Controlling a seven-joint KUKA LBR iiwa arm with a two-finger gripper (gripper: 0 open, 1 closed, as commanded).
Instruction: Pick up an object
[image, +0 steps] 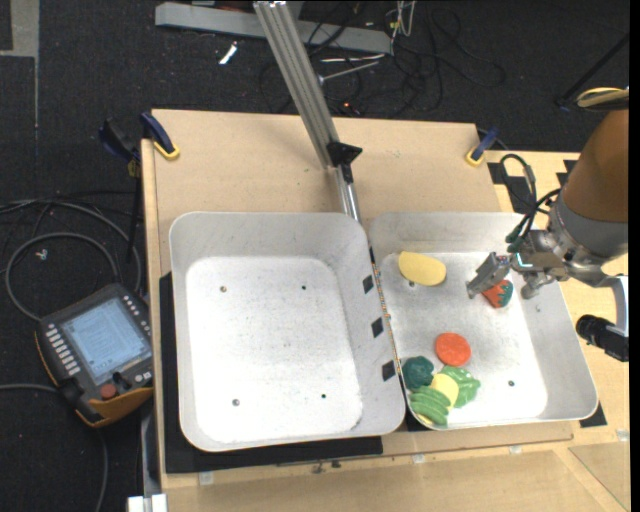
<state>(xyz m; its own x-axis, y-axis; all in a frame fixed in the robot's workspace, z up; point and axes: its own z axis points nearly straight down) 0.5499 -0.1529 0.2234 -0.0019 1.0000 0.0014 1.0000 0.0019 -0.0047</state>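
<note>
My gripper (509, 284) hangs over the upper right part of the right bin (560, 345), its two fingers spread apart. A small red object with a green end (499, 294) lies on the bin floor just below, close to the left finger (486, 276) and apart from the right one. It does not look clamped. Further left in the same bin lies a yellow oval piece (422, 268). An orange-red round piece (453, 348) sits near the middle of that bin. A dark green piece (418, 372) and a yellow-green cluster (448, 392) are bunched at the front left corner.
The left bin (265, 340) adjoins the right one along a shared middle rim. A slanted metal pole (305, 85) runs in from the top towards the bins' junction. The arm's grey body (600, 200) stands over the right edge, with a cable looping beside it.
</note>
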